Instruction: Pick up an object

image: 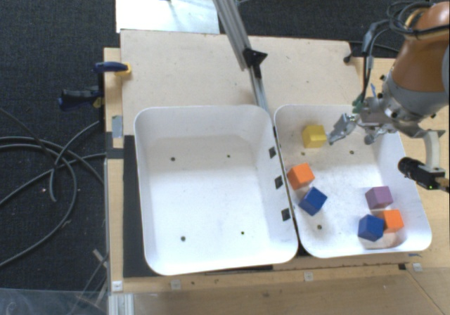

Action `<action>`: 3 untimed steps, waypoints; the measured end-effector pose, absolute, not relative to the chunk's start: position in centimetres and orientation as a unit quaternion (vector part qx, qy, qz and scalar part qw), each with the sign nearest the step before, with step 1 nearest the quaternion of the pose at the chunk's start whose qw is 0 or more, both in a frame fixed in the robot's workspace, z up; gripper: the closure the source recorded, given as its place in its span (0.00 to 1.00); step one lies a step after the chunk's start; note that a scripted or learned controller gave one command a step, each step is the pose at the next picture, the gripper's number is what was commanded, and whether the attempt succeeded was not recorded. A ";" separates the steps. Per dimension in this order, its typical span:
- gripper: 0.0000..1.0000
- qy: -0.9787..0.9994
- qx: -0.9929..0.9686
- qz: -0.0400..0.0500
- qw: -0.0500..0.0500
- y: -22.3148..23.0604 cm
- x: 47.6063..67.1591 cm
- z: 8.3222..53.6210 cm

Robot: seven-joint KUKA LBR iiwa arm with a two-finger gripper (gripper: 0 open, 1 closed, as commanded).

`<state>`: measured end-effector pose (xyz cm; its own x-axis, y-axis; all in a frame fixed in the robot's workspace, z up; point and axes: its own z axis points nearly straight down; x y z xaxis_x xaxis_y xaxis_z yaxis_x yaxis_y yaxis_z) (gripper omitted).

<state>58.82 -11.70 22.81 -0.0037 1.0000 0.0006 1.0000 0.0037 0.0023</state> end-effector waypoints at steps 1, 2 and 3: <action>0.00 0.710 0.704 -0.001 -0.002 -9.4 63.2 13.0; 0.00 0.709 0.705 -0.005 -0.007 -12.7 69.0 8.9; 1.00 0.710 0.705 -0.004 -0.003 -12.8 69.0 10.1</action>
<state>68.96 -12.77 10.06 -0.0072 1.0000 -0.0019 0.9999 0.0071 -0.0095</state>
